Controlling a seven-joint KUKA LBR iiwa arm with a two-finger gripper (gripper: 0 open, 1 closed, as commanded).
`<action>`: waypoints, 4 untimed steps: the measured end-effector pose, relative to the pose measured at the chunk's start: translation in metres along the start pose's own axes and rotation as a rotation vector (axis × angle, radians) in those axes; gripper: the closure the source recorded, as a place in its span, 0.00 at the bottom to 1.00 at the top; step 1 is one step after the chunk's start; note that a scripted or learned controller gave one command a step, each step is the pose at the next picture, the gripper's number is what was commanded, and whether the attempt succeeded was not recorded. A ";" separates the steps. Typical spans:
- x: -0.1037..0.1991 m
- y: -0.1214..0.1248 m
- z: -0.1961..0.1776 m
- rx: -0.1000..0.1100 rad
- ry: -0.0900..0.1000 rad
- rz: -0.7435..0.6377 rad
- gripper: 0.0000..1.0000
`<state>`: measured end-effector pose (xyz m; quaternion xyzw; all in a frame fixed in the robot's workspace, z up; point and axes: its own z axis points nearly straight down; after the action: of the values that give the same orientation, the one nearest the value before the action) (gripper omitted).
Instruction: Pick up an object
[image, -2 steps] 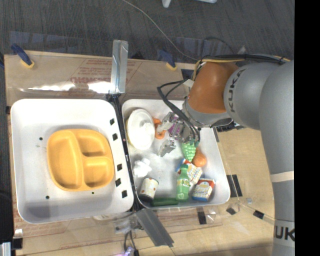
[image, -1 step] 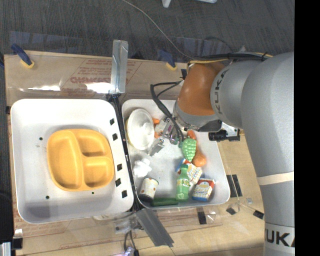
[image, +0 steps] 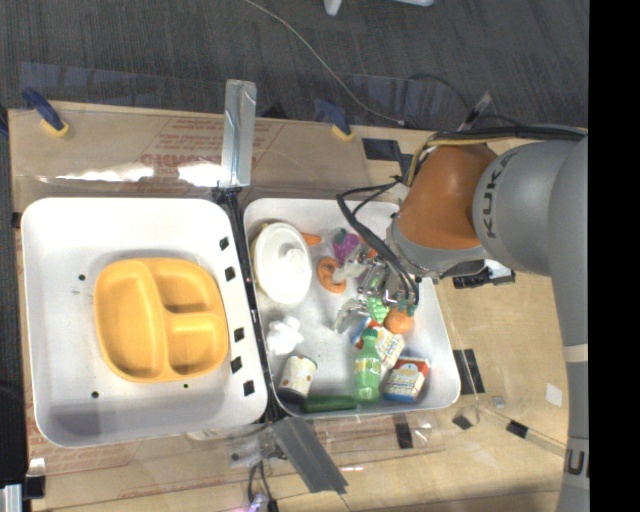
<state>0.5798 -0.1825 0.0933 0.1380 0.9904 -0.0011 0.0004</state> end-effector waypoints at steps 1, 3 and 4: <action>-0.020 0.043 -0.001 0.000 -0.005 0.092 0.00; -0.044 0.102 -0.124 -0.005 -0.012 0.112 1.00; -0.039 0.123 -0.187 -0.003 -0.005 0.288 1.00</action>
<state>0.6510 -0.0748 0.2799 0.2789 0.9603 0.0001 0.0030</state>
